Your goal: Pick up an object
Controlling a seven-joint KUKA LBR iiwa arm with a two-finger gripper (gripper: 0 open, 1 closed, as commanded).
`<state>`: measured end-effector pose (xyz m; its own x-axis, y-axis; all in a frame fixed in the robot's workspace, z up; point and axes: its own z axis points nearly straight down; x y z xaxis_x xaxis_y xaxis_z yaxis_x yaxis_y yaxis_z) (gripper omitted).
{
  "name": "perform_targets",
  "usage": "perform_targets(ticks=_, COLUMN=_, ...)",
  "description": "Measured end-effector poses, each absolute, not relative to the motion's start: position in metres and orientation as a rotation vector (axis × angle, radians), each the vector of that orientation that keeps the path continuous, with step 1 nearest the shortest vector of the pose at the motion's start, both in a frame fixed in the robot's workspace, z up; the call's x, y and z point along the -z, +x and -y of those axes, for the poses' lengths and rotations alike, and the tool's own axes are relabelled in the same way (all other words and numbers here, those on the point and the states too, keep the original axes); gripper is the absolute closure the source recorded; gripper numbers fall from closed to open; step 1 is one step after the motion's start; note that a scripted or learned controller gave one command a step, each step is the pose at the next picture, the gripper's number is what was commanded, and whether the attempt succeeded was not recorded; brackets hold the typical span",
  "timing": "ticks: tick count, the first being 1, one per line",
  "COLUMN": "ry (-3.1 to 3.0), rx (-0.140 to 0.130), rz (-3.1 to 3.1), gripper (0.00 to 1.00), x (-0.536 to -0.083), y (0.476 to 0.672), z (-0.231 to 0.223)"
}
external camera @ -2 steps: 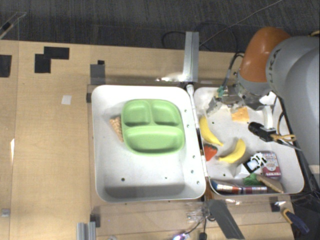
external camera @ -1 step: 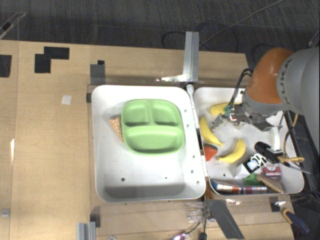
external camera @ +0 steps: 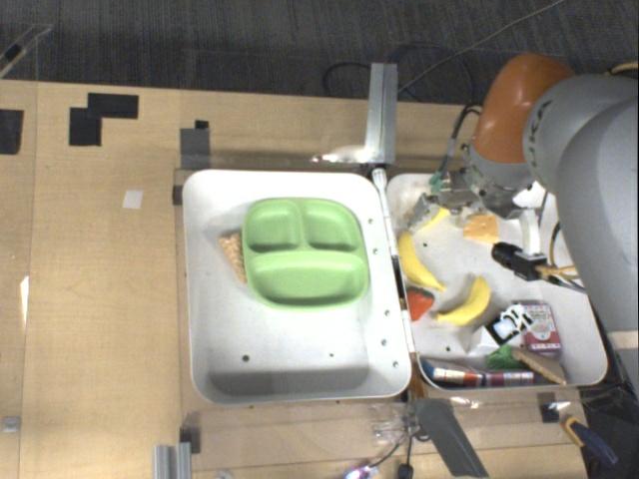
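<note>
fingers (external camera: 446, 196) hang low at the right bin's (external camera: 596, 342) far edge near a banana (external camera: 414, 263); whether spread or pinching, i cannot tell. green tray (external camera: 303, 250) fills the left bin (external camera: 290, 367).

a wooden bench (external camera: 90, 297) bears two shallow white bins side by side, the left bin (external camera: 210, 347) and the right bin (external camera: 589, 352), with a metal post (external camera: 382, 108) rising behind where they meet. black patches (external camera: 100, 116) mark the bench's far left, and dark carpet (external camera: 200, 18) lies beyond with a thin cable (external camera: 479, 43) across it.
</note>
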<state>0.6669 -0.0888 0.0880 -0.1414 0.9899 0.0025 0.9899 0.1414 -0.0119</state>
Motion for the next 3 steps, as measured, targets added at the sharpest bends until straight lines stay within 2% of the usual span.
perform_targets(ticks=1, ry=-1.940, rx=0.009, rz=2.481, gripper=0.00, x=-0.188, y=0.671, z=0.079)
perform_targets(ticks=2, ry=-1.900, rx=0.019, rz=2.526, gripper=0.00, x=-0.115, y=0.652, z=0.094)
perform_targets(ticks=3, ry=-1.833, rx=0.011, rz=2.564, gripper=0.00, x=-0.090, y=0.644, z=0.103)
